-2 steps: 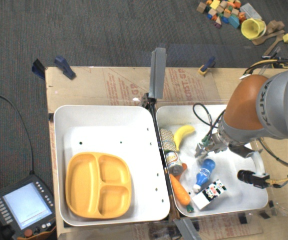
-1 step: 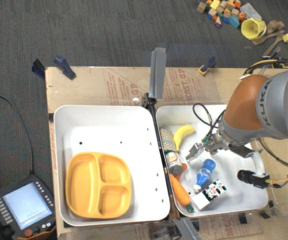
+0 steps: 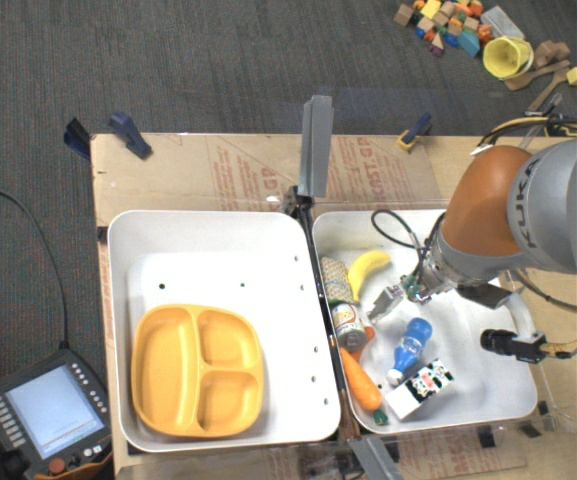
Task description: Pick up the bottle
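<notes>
- Right now the hand (image 3: pixel 393 298) hangs low in the right bin (image 3: pixel 508 393), near its middle, just up and left of the bottle (image 3: pixel 411 345).
- Its fingers look slightly spread with nothing between them, though they are small and partly lost against the wrist, so that is a reading, not a certainty.
- The bottle is blue with a white cap end, lying on its side on the bin floor, tilted so the cap points toward the bin's near edge.
- Neighbours crowd it: a black-and-white carton (image 3: pixel 420 388) touches or nearly touches the cap end, a carrot (image 3: pixel 360 380) lies to its left, a can (image 3: pixel 349 325) sits just beyond that, and a banana (image 3: pixel 366 269) is up by the hand.
- To do this well, I would shift the hand over the bottle's fat blue body, away from the carton, and turn the wrist so the fingers straddle it across its width.
- Descend until the fingertips pass the widest part, then close; a round body is likely to roll or squirt out if pinched high.
- Lift straight up, and check the bottle rises with it.
- The left bin (image 3: pixel 208 243) holds a yellow tray (image 3: pixel 198 370) and plays no part.
</notes>
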`<state>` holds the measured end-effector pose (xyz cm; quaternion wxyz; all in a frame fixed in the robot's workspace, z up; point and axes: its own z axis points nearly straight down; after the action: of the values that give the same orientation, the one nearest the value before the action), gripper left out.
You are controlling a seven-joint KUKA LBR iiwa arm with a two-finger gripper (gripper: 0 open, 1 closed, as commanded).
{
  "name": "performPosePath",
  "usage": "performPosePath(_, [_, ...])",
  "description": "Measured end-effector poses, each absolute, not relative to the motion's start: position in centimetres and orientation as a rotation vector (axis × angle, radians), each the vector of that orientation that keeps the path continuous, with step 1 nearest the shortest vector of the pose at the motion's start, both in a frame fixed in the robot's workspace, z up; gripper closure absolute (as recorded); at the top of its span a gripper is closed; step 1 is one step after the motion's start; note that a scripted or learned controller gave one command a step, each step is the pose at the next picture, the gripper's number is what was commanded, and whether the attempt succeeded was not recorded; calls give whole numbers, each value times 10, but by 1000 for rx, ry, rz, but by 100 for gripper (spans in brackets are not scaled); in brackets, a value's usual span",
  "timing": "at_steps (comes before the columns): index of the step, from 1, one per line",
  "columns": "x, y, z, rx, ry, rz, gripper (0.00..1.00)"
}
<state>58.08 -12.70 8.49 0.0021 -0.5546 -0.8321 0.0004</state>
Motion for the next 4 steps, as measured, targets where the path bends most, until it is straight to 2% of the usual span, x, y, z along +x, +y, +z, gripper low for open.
performPosePath(1, [550, -147, 84, -1529, -2735, 1, 0])
performPosePath(2, [549, -149, 91, -1536, -2725, 1, 100])
performPosePath(3, [549, -149, 91, -1536, -2725, 1, 0])
performPosePath(4, [549, -150, 98, -1543, -2714, 2, 100])
